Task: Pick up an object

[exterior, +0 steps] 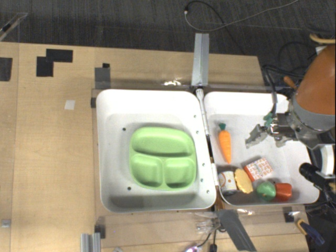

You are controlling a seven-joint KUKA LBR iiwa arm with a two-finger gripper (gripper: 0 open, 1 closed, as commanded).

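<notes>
My gripper (266, 137) hangs over the middle of the right bin (239, 106), open, with nothing between its fingers. An orange carrot (224, 145) lies to its left, near the wall between the bins. Just below the gripper lies a small red and white patterned box (258, 168). Along the bin's front wall sit a small round can (227, 180), a yellow piece (242, 181), a green ball-like piece (265, 189) and a red piece (283, 191). The gripper touches none of them.
The left bin (113, 114) holds a light green divided tray (161, 157). A grey metal post (200, 62) stands behind the seam between the bins. Cables lie on the dark floor at the back and right.
</notes>
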